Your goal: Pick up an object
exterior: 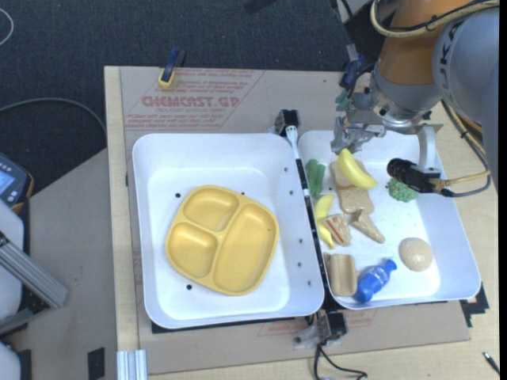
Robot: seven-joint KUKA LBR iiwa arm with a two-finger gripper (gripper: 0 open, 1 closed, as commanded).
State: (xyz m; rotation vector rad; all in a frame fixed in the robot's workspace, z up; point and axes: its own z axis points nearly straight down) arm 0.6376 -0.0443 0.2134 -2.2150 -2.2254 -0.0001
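At the near edge of the right bin [447,232], a shallow tray of smooth white plastic, a small blue bottle [372,282] lies on its side, touching a tan, rounded slab that looks like a bread slice [342,273]. A pale, round, matte bun [415,253] sits just beyond and to the right. The left bin [150,212] alongside carries a glossy yellow plate [223,238] with three moulded compartments, lying flat near its middle. Farther back in the right bin is a tight cluster: a striped sandwich wedge [339,229], a tan triangular piece [367,227], a small yellow curved piece [323,208] by the dividing wall and a tan block [354,199]. Resting on the far side of that block is the banana [356,170], smooth, yellow and gently curved. Its long axis runs on a diagonal, the far end pointing up-left toward the claw [349,141] and the near end down-right. A slim green piece [316,176] lies to its left and a knobbly green lump [403,191] to its right. The grey metal claw hangs just over the banana's far tip; whether it is wide or narrow cannot be told, nor whether it touches the fruit. Both bins stand on a brown board surface [198,93] printed with red lettering.
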